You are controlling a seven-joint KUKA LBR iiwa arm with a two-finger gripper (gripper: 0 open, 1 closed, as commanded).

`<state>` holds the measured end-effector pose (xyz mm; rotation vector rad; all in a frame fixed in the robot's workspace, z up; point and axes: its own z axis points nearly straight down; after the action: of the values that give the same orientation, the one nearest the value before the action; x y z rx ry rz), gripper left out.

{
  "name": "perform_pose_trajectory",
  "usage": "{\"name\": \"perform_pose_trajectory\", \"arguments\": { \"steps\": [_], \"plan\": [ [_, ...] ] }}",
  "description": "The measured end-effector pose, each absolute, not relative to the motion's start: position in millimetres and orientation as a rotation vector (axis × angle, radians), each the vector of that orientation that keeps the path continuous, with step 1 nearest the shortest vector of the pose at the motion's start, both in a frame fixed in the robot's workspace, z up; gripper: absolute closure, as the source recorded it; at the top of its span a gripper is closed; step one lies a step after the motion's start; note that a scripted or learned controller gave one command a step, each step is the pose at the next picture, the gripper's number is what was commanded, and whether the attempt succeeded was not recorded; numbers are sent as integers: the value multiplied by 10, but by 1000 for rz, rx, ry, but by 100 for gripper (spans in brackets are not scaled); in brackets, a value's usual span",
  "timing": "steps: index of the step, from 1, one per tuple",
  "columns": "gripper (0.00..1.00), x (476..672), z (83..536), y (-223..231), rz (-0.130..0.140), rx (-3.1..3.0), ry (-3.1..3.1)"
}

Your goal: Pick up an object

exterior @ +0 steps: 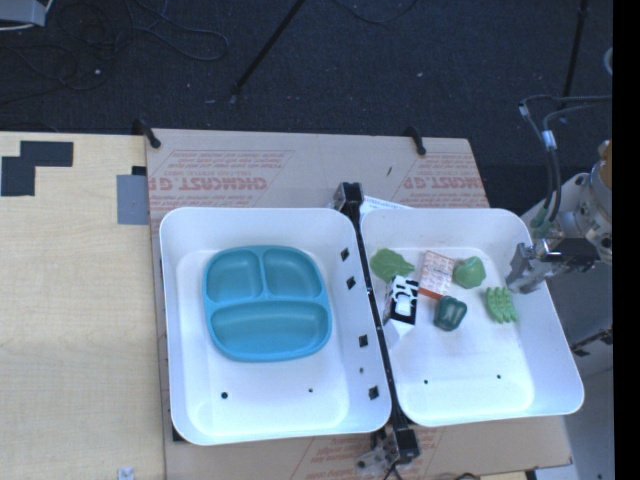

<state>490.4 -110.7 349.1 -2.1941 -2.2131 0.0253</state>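
Your grey arm reaches in low from the right; its tool (527, 265) hovers over the right shallow white bin's (545, 363) rim, grip state unclear.

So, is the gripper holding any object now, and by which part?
Nothing is visibly held. The gripper is at the right bin's right rim, near the light green toy.

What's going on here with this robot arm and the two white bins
A robot arm's gripper sits at the right edge of the right bin, holding nothing that can be seen. That bin holds several small items: green pieces, a dark green pepper-like toy, a green ridged piece and a small card. The left bin holds a blue divided plate. Nothing has been picked up yet.
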Motion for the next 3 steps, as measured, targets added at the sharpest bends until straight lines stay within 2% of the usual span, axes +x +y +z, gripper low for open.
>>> {"name": "perform_pose_trajectory", "arguments": {
  "steps": [3],
  "plan": [
    [100,4891,3748,-1108,36,-2166,-2225]
  ]
}}
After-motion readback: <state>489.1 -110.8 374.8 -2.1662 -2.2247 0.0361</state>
